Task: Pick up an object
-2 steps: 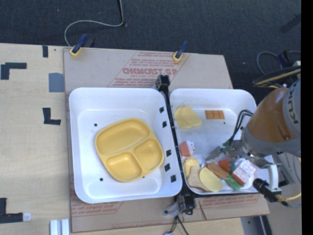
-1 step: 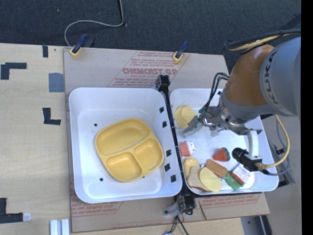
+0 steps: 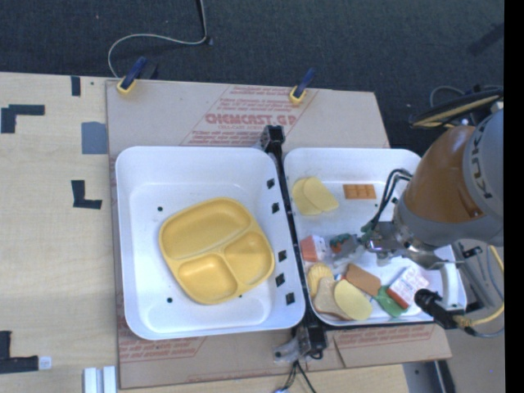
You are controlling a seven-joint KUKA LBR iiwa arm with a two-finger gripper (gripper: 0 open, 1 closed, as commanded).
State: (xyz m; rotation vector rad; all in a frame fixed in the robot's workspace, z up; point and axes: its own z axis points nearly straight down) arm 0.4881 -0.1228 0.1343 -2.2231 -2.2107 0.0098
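Note:
My gripper (image 3: 375,241) hangs low over the middle of the right bin (image 3: 370,155), below the arm's orange band (image 3: 446,178). Just left of it lies a small green piece (image 3: 340,241), and beyond that a red-and-white piece (image 3: 311,248). Pale yellow slices (image 3: 313,195) and an orange cracker (image 3: 359,191) lie toward the far side. In front of the gripper sit a brown piece (image 3: 363,279), a yellow slice (image 3: 354,300), bread (image 3: 327,300) and a white-and-red packet (image 3: 407,285). I see nothing lifted off the bin floor.
The left bin (image 3: 131,219) holds a yellow divided plate (image 3: 215,248). A black divider (image 3: 282,219) runs between the bins. Both bins rest on cardboard (image 3: 246,113) clipped to the bench. The arm covers the right bin's right side.

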